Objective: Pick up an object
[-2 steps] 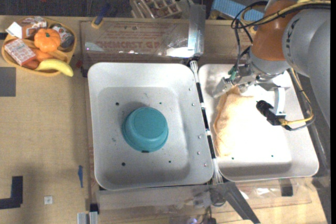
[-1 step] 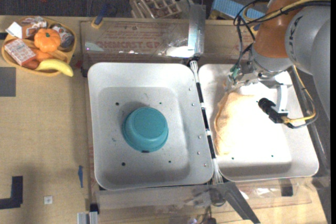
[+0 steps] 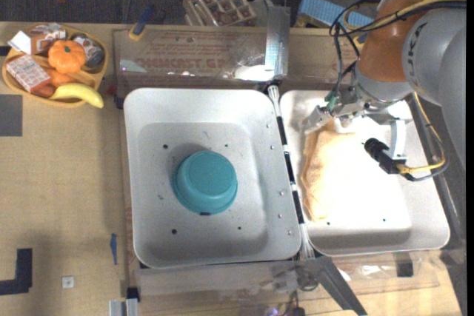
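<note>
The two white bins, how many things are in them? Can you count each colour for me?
Teal: 1, the upside-down bowl in the left bin.
Tan: 1, the cloth lying along the left side of the right bin.
Total: 2 things.
The robot's gripper is over the top end of the cloth and is not counted.

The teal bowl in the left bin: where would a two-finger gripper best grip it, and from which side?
The teal bowl looks upside down, its rounded base up, so the dome offers little to pinch. Probably best to come straight from above and close the fingers across its outer wall near the lower rim, where bare floor of the left bin lies all round.
</note>
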Motion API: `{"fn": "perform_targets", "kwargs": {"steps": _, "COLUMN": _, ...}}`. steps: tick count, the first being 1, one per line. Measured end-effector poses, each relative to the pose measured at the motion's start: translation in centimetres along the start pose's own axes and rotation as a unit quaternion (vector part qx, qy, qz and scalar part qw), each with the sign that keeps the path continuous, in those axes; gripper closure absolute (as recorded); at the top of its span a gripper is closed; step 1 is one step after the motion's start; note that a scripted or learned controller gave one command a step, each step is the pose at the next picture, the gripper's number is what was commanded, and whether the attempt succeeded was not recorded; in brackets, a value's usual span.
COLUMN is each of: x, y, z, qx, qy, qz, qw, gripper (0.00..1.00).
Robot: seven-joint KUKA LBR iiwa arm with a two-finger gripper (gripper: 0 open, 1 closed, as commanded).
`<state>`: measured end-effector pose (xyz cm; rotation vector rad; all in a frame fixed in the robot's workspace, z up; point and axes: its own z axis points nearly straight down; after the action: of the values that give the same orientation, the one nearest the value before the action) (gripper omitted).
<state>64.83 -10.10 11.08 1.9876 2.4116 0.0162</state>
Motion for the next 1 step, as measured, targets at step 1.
{"fn": "perform_targets", "kwargs": {"steps": 1, "x": 0.05, "y": -0.4, "z": 2.33, "qx": 0.007, "qy": 0.003, "qz": 0.016, "qw": 0.9998, "gripper": 0.0}}
